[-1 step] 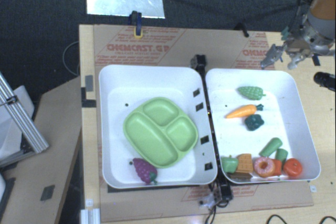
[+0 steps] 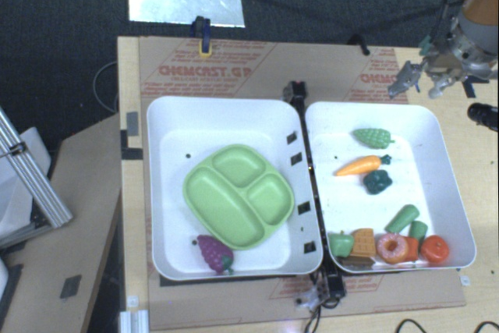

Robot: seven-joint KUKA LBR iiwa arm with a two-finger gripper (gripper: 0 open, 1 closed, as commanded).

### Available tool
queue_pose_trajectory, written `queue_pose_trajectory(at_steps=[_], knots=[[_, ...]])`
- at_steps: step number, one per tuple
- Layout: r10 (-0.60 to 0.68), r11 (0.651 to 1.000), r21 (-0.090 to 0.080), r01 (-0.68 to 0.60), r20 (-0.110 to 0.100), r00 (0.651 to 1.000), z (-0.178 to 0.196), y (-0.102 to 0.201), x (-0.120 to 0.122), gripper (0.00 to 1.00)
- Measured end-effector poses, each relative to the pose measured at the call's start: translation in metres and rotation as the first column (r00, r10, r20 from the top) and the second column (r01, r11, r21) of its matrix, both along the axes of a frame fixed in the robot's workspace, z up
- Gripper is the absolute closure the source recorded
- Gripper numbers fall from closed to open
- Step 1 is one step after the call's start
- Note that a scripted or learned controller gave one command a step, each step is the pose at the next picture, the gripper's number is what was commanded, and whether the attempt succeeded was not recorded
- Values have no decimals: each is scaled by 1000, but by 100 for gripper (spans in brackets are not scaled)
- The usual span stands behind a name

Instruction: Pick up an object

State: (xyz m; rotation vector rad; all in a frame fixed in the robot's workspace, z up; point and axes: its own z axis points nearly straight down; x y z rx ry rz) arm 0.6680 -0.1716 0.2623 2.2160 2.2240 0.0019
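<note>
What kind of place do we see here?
Probably a robot test bench in a lab: two white bins of toy food, such as a carrot, a gripper above, and bare cables.

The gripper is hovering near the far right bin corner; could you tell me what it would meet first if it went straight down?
Probably the bench just beyond the right bin's far rim. The gripper points downward with its fingers spread, above that edge. Depth is unclear from this slanted view, so it might clip the rim itself; no toy lies beneath it.

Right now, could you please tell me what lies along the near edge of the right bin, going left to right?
Green pepper → waffle-like brown block → pink frosted donut → red tomato.
</note>
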Motion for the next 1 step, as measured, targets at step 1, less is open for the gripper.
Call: queue_pose_trajectory(at_steps=[1], knots=[[-3,1000,1,3,-5,1000,-59,-6,-5,0]])
